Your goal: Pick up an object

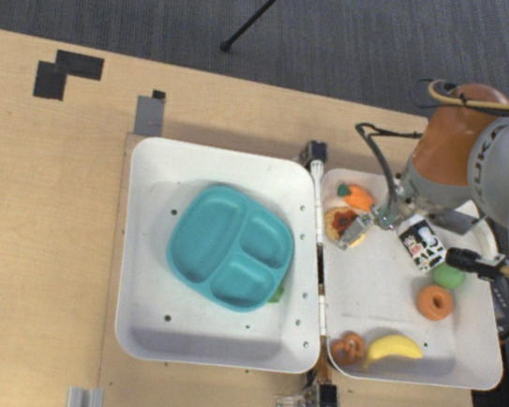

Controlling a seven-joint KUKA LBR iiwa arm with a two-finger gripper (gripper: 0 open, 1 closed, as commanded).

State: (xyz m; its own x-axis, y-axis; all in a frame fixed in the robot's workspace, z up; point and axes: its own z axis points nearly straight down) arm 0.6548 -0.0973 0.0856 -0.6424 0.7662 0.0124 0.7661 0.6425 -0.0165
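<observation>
The right bin (386, 274) holds several toys. An orange carrot-like piece (358, 197) and a flat yellow and red piece (337, 222) lie at its far left corner. A black-and-white block (421, 244), a green ball (449, 277) and an orange donut (435, 302) sit on the right side. A banana (395, 348) and a brown round toy (348, 347) rest by the near wall. My gripper (358, 232) hangs low over the bin's far left part, right beside the flat yellow and red piece. Whether it touches that piece is unclear.
The left bin (151, 230) carries a teal divided plate (232, 246) with something green peeking out under its right edge. A ridge (318, 255) separates the two bins. The grey arm with its orange band (448, 142) reaches over the right bin's far side.
</observation>
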